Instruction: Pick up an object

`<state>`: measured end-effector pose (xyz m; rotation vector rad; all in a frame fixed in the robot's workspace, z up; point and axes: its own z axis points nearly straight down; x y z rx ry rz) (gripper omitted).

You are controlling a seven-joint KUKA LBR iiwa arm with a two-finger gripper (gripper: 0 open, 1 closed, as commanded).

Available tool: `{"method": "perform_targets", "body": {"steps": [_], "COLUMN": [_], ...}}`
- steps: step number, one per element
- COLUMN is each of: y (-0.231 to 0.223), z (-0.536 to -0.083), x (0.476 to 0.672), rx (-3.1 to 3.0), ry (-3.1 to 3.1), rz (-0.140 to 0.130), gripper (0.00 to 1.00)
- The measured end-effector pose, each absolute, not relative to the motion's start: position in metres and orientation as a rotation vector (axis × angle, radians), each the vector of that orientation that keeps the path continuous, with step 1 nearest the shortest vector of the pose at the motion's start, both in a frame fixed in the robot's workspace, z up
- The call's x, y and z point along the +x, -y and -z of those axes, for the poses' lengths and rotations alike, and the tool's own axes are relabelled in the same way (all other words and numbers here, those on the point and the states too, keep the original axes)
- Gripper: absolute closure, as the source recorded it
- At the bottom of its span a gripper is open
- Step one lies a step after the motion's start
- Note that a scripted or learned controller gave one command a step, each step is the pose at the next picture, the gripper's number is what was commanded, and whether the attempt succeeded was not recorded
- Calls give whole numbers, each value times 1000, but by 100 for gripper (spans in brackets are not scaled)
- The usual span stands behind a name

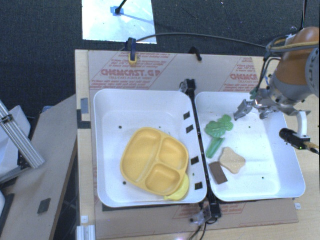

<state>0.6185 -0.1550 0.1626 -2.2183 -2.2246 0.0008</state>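
On the bench, two shallow white bins are seen side by side; the right bin (285,184) carries three small items, and the arm is reached in over its far right part. A green broccoli-shaped toy (218,130) is noted near the bin's left wall, with a tan slice of toy bread (232,160) just below it and a small brown block (218,172) touching or nearly touching the bread's lower left edge. The left bin (107,134) is occupied by a yellow divided tray (154,160), under whose lower right edge a yellow piece (180,190) is tucked. The gripper (255,109) is held above the bin floor, up and to the right of the broccoli, well apart from it; its jaws appear spread, and nothing is gripped between them. No object is yet picked up. The broccoli is judged the nearest target: the jaws would best be centred over its head or stem, lowered straight, and closed across the narrow width. The bread and block lie close together, so a descent there risks nudging both.
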Motion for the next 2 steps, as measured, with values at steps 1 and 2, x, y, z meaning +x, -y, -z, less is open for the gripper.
{"method": "perform_targets", "body": {"steps": [1,2], "y": [156,155], "z": [-122,-85], "x": [622,624], "rx": [-2219,-2221], "ry": [2225,2226], "rz": [0,3], "gripper": [0,0]}}
